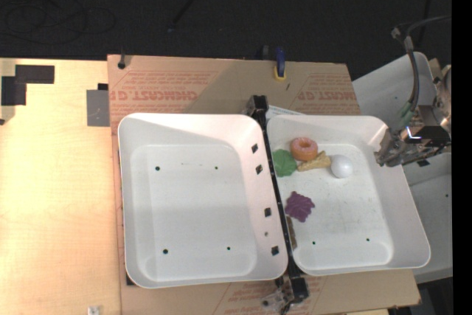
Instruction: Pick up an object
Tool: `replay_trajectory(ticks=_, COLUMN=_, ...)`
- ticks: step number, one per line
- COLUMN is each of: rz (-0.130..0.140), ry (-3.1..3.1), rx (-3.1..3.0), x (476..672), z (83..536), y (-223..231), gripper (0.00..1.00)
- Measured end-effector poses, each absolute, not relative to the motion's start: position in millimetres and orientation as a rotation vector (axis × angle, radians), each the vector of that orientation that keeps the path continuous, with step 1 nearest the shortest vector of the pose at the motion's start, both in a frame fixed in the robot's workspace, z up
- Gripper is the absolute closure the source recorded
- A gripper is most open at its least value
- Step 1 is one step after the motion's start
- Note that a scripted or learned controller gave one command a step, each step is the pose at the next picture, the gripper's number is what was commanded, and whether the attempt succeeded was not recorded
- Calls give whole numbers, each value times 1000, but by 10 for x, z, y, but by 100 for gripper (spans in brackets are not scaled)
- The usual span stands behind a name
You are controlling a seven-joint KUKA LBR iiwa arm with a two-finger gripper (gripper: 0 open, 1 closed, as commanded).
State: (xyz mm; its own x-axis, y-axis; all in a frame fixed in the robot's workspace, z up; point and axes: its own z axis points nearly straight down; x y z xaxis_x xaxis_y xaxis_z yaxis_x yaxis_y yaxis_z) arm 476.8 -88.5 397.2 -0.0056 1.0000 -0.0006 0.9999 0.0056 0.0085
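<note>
Two bins: white right bin [398,232] and left bin [140,158] lie side by side on the bench [51,195].
Orange ring [304,148]: in the right bin, near its far wall.
Green piece [284,162]: just beside the ring, toward the divider.
Yellow piece [313,161]: touching the ring's near side.
White ball [341,167]: just right of the yellow piece.
Purple piece [299,206]: nearer than the ring, apart from it.
Claw [389,153]: at the right bin's right rim, well apart from the ring; grip state, cannot tell.
</note>
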Motion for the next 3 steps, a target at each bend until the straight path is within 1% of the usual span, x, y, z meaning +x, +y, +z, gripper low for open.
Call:
replay_trajectory(ticks=1, rz=5, ry=2220, rx=2214, x=4862, z=4737, y=-1068, gripper=100)
replay_trajectory(ticks=2, rz=-14, ry=2236, rx=2225, x=4744, z=3462, y=-487, gripper=100)
replay_trajectory(ticks=3, rz=7, ry=2222, rx=2215, x=4826, z=4357, y=-303, gripper=100)
